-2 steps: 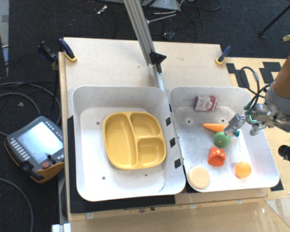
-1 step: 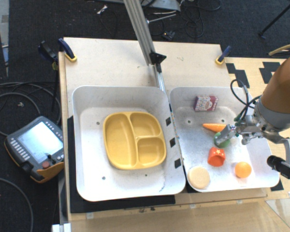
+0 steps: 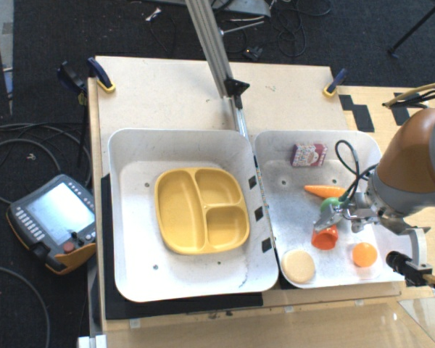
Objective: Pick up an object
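Red cup (image 3: 325,238) sits under my pincer (image 3: 332,220), grip unclear; carrot (image 3: 324,191), ball (image 3: 364,254), cookie (image 3: 299,265) nearby.

Orange carrot (image 3: 325,191), flat in right bin (image 3: 275,194)

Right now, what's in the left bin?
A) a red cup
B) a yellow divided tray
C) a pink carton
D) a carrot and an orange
B: the yellow divided tray lies in the left bin; the carrot, orange, pink carton and red cup are all in the right bin.
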You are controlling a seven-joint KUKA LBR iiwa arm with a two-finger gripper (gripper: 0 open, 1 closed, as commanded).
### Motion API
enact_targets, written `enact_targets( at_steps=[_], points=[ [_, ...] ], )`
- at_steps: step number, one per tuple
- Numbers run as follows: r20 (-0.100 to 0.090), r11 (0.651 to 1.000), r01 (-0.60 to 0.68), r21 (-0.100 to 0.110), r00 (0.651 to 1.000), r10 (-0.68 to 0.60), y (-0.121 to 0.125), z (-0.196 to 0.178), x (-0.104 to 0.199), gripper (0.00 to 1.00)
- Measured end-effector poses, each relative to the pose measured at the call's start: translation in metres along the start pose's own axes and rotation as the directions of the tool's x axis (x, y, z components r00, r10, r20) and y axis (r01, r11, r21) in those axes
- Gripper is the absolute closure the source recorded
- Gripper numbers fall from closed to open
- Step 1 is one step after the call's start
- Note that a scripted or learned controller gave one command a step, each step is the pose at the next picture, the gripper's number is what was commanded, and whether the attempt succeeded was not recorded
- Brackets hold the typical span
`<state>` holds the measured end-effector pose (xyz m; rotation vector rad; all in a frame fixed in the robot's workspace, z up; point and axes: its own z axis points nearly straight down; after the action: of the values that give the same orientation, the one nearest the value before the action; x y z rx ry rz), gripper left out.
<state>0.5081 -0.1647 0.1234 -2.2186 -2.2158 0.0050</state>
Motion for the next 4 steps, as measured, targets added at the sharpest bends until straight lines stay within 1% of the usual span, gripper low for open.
enact_targets(
  at_steps=[1,2,3,4],
  points=[
    [0.002,1.000,0.000,-0.006,1.000,0.000,0.000,0.029,0.000,0.00],
    [0.003,1.000,0.001,-0.010,1.000,-0.001,0.001,0.017,0.000,1.00],
    [0.004,1.000,0.002,-0.010,1.000,-0.002,-0.004,-0.027,-0.002,1.00],
    [0.005,1.000,0.004,-0.013,1.000,-0.004,0.001,-0.087,-0.009,1.00]
  ],
)
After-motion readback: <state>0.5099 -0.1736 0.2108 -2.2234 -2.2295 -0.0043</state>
